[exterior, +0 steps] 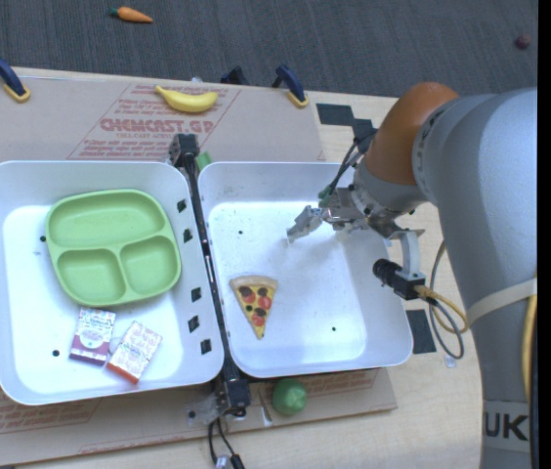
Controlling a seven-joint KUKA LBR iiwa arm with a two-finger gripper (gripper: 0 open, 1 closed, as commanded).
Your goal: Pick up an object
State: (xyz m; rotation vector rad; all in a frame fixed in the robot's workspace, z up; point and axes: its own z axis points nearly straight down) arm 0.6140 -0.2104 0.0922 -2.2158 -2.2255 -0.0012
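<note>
Over the right bin [383,335], hovering above its upper middle: gripper [303,226], fingers parted a little and gripping nothing, tips aimed left toward the divider. Reaching in from the right, grey arm [481,164] with orange band [407,130] just above the wrist, black cable looping beside the bin's right wall. Down on the white floor of that same bin, toward its lower left: pizza slice [255,304], flat, point facing the near edge, well apart from the fingertips and untouched. Across the black clips, inside the left bin [2,291]: green divided plate [114,244] taking up the upper half, three compartments facing up. Just below the plate, two small packets [115,342] lying side by side, touching or nearly so. Beyond the bins, on the printed cardboard at the far side: yellow banana [188,97], resting between two blue clamps. At the near edge, just outside the right bin's lower left corner: green ball [289,396]. Far off on the dark carpet, upper left: small orange carrot [134,14].
</note>
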